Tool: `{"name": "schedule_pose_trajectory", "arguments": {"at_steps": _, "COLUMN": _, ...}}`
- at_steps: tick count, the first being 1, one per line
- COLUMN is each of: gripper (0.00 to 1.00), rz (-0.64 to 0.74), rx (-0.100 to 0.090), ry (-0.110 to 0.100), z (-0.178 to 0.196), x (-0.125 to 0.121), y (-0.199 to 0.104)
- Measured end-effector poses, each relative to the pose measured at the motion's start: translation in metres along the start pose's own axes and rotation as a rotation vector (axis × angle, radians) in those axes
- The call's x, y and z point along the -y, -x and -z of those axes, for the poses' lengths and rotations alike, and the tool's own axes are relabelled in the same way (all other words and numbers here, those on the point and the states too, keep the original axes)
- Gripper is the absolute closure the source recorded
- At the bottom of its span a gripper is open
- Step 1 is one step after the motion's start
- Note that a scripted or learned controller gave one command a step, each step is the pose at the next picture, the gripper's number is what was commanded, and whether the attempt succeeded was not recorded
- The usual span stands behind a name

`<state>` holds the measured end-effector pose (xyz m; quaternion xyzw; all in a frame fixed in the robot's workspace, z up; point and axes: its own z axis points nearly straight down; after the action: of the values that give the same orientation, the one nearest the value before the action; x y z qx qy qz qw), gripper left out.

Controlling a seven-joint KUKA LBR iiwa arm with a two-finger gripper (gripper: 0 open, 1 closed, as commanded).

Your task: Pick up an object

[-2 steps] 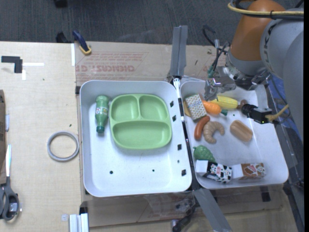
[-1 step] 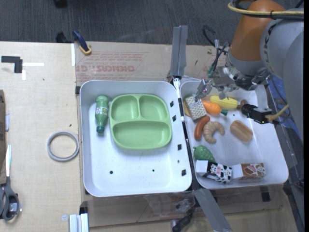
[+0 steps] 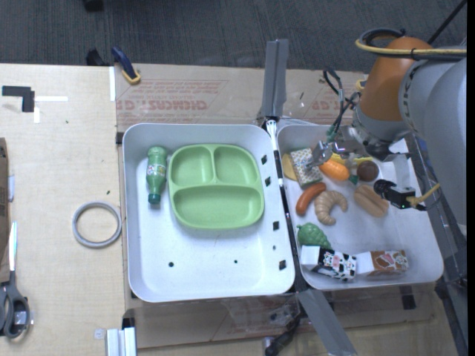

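Reversed red print crosses the cardboard [image 3: 178,95] behind the left bin [image 3: 141,221].

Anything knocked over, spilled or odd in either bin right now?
Nothing spilled or damaged. The green bottle lies on its side beside the tray in the left bin; toy food sits loosely piled in the right bin.

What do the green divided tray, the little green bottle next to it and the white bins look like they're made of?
The green tray looks like moulded plastic, matte: uniform colour, rounded compartment rims. The green bottle also seems plastic, slightly glossy, with a highlight near its cap; it could be a toy. The white bins look like smooth, thin-walled plastic with soft sheen, though painted metal can't be ruled out.
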<state>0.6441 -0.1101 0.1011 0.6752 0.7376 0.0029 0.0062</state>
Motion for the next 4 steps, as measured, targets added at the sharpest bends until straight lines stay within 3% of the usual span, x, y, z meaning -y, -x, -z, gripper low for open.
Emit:
{"name": "schedule_pose_trajectory", "arguments": {"at_steps": 1, "gripper": 0.0, "rz": -0.033, "rx": -0.003, "ry": -0.02, "z": -0.002, "x": -0.011, "y": -0.004}}
{"name": "schedule_pose_trajectory", "arguments": {"at_steps": 2, "gripper": 1.0, "rz": -0.03, "rx": 0.0, "ry": -0.018, "z": 0.007, "x": -0.012, "y": -0.004}}
{"name": "schedule_pose_trajectory", "arguments": {"at_steps": 3, "gripper": 0.0, "rz": -0.029, "rx": -0.001, "ry": -0.018, "z": 0.007, "x": -0.012, "y": -0.004}}
{"name": "schedule_pose_trajectory", "arguments": {"at_steps": 4, "gripper": 0.0, "rz": 0.064, "rx": -0.004, "ry": -0.008, "z": 0.001, "x": -0.006, "y": 0.014}}
